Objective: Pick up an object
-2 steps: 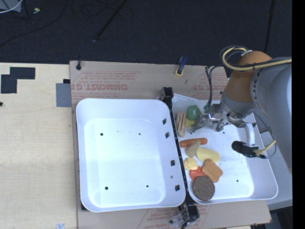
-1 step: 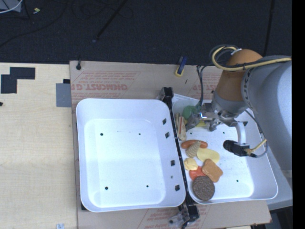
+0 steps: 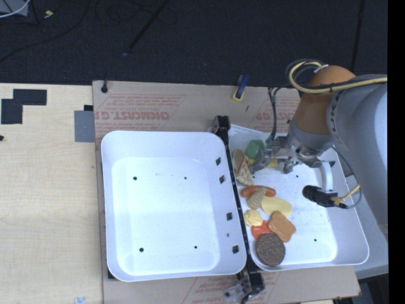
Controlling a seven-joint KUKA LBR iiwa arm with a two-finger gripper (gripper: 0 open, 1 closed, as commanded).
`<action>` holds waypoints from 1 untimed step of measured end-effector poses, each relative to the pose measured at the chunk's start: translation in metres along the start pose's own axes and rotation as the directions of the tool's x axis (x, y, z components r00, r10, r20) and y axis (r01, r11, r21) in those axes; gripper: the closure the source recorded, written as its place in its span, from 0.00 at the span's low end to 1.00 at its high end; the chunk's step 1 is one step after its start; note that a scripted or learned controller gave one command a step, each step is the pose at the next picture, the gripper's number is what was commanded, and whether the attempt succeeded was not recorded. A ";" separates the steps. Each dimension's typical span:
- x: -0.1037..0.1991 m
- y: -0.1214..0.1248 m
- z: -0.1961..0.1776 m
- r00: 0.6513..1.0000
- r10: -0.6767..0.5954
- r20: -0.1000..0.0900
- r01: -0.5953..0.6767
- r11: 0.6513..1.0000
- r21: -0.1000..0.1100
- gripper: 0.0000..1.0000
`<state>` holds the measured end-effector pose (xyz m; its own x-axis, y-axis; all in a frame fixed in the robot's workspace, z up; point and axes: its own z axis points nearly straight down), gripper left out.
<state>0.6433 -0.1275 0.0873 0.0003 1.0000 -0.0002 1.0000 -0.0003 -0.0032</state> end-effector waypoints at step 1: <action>0.000 0.000 -0.010 1.000 -0.002 -0.001 0.002 1.000 0.002 1.00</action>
<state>0.6432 -0.1271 0.0973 -0.0022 1.0000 0.0003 1.0000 0.0022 -0.0053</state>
